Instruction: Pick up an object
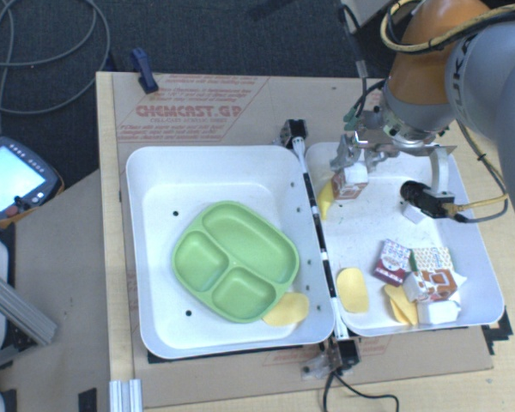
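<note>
A: Grey-and-orange KUKA arm reaches into the right bin (489, 273), its end effector (357, 154) poised directly over a small white-and-red carton (352, 183) near the bin's upper left corner.

B: Is the carton gripped?

A: It appears so: the fingers seem to close narrowly on the carton's top, though metal parts crowd the spot.

B: What could go wrong?

A: The hold looks shallow, high on the box; in my judgement a lift could let it slip or tip. The divider wall and a yellow piece (325, 202) sit just beside it and could catch it.

B: Other objects?

A: Snack packets (419, 275) lie well apart, lower right; a green divided plate (234, 260) fills the left bin (146, 230).
</note>
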Motion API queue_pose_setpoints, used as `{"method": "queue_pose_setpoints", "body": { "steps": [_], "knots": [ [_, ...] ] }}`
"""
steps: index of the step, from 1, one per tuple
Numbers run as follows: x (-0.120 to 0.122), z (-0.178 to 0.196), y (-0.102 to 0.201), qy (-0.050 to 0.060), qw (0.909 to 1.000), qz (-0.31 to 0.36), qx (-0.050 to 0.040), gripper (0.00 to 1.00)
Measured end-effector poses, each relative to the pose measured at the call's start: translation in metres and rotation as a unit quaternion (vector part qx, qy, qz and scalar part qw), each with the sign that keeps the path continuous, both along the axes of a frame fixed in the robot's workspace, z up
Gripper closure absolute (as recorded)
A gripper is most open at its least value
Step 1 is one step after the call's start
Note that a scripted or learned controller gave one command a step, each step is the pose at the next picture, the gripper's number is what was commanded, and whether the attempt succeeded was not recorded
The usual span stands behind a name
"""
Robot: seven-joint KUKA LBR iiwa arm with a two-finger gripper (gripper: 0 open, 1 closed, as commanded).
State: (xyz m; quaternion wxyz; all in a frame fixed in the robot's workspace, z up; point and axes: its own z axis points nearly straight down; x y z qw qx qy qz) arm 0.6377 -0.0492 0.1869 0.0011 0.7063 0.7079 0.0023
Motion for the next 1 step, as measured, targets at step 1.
{"method": "queue_pose_setpoints", "body": {
  "steps": [1],
  "knots": [
    [-0.0461, 0.0104, 0.0287, 0.004, 1.0000, -0.001, -0.0004, 1.00]
  ]
}}
